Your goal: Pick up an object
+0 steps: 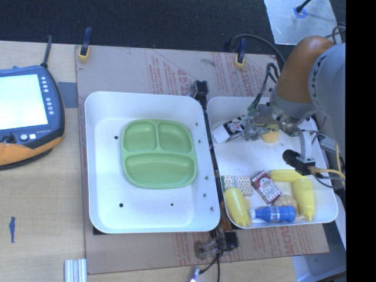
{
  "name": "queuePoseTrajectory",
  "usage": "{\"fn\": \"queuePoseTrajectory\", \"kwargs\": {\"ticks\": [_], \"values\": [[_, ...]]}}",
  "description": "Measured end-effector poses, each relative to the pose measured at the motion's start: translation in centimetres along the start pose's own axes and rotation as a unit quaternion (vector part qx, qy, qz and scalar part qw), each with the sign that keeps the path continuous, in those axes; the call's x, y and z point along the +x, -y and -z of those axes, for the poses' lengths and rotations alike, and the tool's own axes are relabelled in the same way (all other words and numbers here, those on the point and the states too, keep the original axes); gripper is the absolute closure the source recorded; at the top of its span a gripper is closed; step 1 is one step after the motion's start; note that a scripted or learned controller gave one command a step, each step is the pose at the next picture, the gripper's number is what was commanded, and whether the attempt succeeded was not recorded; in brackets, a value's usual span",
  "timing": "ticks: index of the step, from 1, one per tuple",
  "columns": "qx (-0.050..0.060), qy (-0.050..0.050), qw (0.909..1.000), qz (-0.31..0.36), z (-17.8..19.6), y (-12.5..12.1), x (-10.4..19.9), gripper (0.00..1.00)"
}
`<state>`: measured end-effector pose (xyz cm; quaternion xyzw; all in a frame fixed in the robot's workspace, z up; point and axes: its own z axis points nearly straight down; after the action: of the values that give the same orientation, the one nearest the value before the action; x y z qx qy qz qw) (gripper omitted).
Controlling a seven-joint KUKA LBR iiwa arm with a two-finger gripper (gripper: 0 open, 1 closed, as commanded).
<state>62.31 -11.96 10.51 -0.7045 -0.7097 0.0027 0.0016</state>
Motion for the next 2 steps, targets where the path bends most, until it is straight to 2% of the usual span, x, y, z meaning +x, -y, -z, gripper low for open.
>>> {"fn": "queuePoseTrajectory", "kwargs": {"ticks": [1, 2], "values": [[-0.001, 0.000, 1.0000, -0.003, 2.59, 7.18, -6.82, 1.00], [-0.002, -0.001, 1.0000, -0.002, 2.56, 7.14, -6.68, 0.00]]}}
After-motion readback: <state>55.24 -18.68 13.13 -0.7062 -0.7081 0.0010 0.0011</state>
